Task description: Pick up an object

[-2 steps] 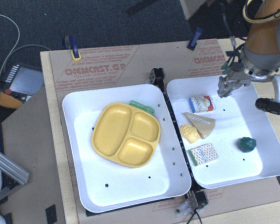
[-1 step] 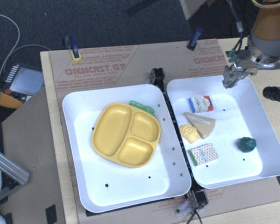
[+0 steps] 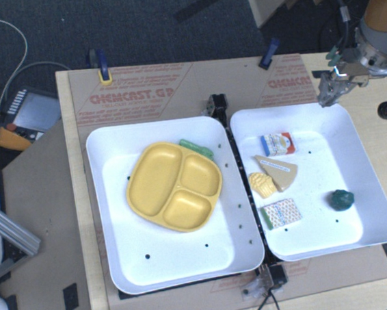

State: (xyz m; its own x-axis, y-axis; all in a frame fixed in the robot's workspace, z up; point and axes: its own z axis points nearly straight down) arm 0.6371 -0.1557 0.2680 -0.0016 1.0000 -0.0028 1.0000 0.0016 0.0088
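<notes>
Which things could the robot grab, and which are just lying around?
Could be picked up:
- yellow divided plate
- green piece by the plate
- small carton
- tan wedge
- yellow lump
- patterned packet
- dark green ball

Just lying around:
- blue clamps
- cables and devices off the bench

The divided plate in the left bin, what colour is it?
Yellow; the divided plate shows plainly in the camera view.

We see the flat green object point(image 3: 196, 148) mostly hidden under the yellow three-compartment plastic plate point(image 3: 175, 185). The grey arm point(image 3: 377, 21) runs off the right edge, and the small printed packets' point(image 3: 277, 144) labels stay unreadable.
</notes>
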